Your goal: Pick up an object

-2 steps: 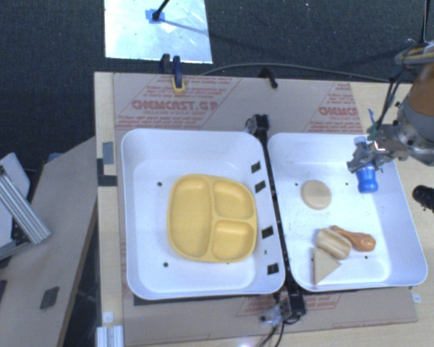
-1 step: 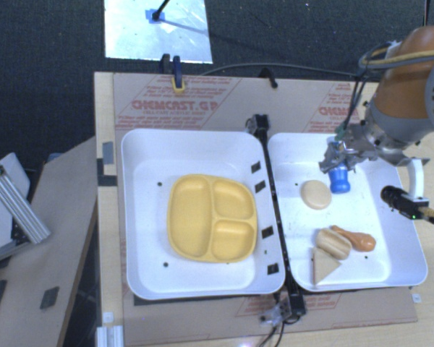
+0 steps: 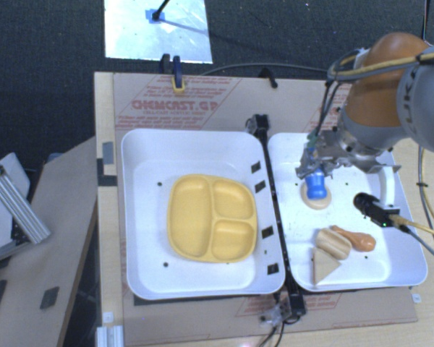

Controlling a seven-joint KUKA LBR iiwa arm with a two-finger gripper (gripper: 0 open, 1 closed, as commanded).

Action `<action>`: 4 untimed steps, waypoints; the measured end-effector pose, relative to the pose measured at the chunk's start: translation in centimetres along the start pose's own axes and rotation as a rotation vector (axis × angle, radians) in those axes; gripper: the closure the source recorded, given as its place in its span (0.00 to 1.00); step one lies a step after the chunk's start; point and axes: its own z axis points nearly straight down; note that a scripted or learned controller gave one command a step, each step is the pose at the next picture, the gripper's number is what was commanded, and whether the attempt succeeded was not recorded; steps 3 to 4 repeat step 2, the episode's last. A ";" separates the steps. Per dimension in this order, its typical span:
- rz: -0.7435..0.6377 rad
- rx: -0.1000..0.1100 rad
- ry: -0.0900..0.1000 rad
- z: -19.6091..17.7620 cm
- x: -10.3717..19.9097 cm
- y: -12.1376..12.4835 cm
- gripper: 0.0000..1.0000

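A yellow divided plate (image 3: 211,217) lies in a white bin (image 3: 141,194); the arm's band (image 3: 383,78) is orange.

Blue knob on tan disc (image 3: 317,191), upright, right bin, hot dog (image 3: 345,241) nearby

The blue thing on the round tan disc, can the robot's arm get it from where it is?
Probably yes. The gripper hangs right above the blue piece on its tan disc in the right bin, and nothing lies between them. The bread-like pieces sit lower down, apart from it.
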 end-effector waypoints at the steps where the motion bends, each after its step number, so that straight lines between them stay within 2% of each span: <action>1: -0.002 -0.001 0.001 -1.0 6.0 -1.3 1.00; 2: -0.002 -0.002 0.001 -2.0 11.5 -1.9 1.00; 4: -0.002 -0.002 0.001 -2.0 11.5 -1.9 1.00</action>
